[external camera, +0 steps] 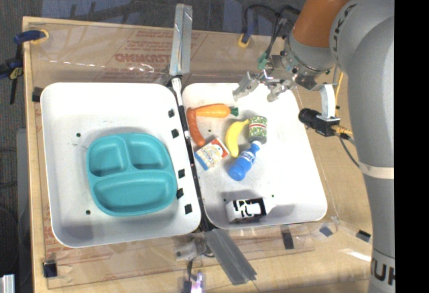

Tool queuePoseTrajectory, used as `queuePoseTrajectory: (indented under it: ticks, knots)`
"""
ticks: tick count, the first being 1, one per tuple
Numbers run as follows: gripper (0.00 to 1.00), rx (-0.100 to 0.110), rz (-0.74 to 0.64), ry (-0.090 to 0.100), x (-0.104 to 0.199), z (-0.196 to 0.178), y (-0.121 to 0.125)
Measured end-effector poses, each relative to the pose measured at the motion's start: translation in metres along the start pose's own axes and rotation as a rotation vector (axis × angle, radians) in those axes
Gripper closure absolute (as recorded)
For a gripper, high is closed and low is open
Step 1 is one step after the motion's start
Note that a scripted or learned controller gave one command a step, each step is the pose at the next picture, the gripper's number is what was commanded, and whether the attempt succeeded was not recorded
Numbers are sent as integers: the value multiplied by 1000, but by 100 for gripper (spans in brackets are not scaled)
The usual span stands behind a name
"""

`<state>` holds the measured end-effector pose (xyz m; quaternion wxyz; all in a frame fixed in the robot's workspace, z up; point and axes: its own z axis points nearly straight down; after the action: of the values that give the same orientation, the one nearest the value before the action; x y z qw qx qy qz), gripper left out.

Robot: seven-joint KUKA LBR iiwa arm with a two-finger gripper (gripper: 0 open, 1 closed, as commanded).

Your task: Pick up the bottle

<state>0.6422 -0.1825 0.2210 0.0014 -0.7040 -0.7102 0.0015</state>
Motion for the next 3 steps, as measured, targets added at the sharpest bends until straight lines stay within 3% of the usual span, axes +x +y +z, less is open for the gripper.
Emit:
queuePoseTrajectory:
  ticks: [1,2,3]
  knots:
    - [0,-26,79,-6,-26,101,-27]
    - [0,-20,-59,-3,-11,120,-87]
    - [0,-6,-204,1,-26,130,-163]
